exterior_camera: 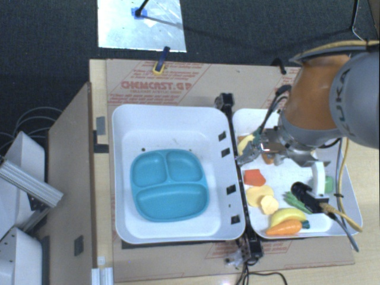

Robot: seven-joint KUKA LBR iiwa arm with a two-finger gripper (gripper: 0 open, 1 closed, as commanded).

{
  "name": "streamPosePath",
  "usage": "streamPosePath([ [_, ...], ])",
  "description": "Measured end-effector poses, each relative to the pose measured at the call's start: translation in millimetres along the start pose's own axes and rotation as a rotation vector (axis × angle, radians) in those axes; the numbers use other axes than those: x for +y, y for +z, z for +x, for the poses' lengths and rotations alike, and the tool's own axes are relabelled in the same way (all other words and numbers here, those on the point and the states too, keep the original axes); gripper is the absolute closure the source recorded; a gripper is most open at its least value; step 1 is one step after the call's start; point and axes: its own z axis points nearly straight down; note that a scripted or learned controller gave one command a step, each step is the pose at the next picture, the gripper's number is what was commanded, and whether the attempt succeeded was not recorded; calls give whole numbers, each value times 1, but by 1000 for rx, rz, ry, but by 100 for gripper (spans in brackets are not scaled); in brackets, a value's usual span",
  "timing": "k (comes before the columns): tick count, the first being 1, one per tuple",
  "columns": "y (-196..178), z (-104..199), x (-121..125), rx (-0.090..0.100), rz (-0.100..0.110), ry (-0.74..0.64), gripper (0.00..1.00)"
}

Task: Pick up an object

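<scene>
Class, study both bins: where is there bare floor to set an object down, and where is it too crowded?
Left bin: bare floor all around the blue tray, widest between tray and far wall. Right bin: crowded near the front, with the red piece, yellow pieces, banana and carrot; the arm covers its far part.

Grey KUKA arm [347, 100] w/ orange band comes in from the right, upper-right of view, bulky wrist section angled down and to the left. Two-finger metal gripper [252, 150] sits at its lower-left end, pointing left. Finger state can't be made out at this res. Black cables run along the wrist, yellow cable trails off below the arm.
</scene>
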Motion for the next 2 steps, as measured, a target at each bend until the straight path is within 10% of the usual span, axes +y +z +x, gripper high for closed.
streamPosePath([
  [2, 26, -47, -46, 1, 0, -3, 0],
])
